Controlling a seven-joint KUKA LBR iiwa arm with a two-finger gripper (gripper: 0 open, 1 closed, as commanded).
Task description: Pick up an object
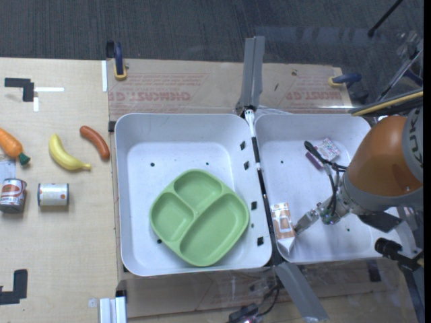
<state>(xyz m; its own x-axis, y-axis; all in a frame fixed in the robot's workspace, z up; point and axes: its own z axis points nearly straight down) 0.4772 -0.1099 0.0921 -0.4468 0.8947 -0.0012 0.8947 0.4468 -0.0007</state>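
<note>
Gripper is sitting low in right bin, finger state cannot tell. Small brown packet is lying just beside it at 9 o'clock, against the bin's left wall. Green divided plate is resting in left bin.

Bench, 2 white bins, banana, sausage, 2 cans

Dark carpet beyond wooden bench
</note>
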